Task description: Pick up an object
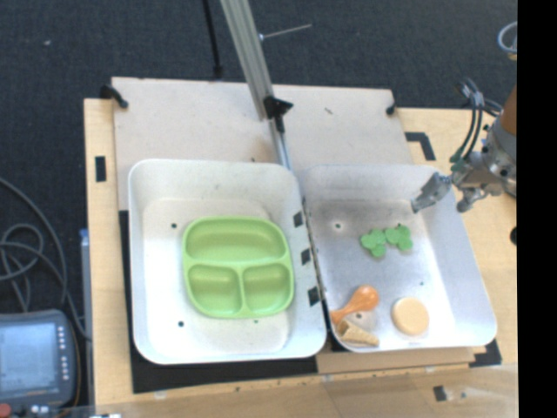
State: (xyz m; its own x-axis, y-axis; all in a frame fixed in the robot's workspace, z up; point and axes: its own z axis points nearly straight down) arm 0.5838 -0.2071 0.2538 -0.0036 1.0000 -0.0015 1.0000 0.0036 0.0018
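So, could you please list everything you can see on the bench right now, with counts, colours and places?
Bins: two, white, side by side on the bench.
Divided plate: one, light green, three compartments, in the left bin.
Broccoli-like toy: one, green, middle of the right bin.
Spoon: one, orange, near edge of the right bin.
Ice cream cone toy: one, tan, just below the spoon.
Round disc: one, pale orange, right of the cone.
Metal pole: one, grey, rising behind the bins.
Gripper: one, grey, at the right bin's far right edge, holding nothing visible.

The arm reaches in from the right, its tool (447, 193) with both fingers spread apart.
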